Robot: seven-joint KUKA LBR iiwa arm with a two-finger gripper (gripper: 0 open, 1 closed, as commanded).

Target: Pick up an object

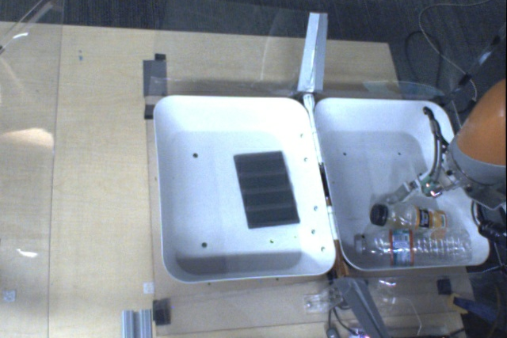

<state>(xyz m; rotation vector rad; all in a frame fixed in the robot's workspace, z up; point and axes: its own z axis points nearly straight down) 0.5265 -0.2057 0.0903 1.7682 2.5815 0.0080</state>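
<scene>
Two clear plastic bottles lie in the right bin point(372, 131) near its front edge. One bottle point(404, 215) has a black cap pointing left and a yellow-brown label. The other bottle point(416, 247), with a blue label, lies lengthwise against the front wall. A dark ribbed rectangular pad point(267, 188) lies flat in the middle of the left bin point(190, 131). My gripper point(424, 187) hangs low in the right bin, just above and behind the black-capped bottle. The grey arm with its orange band point(485, 131) comes in from the right.
An upright clear divider post point(312, 59) stands behind the seam between the bins. Cables point(444, 20) run at the back right. Clamps and brackets point(356, 309) sit below the right bin's front edge. The wooden bench point(87, 170) stretches to the left.
</scene>
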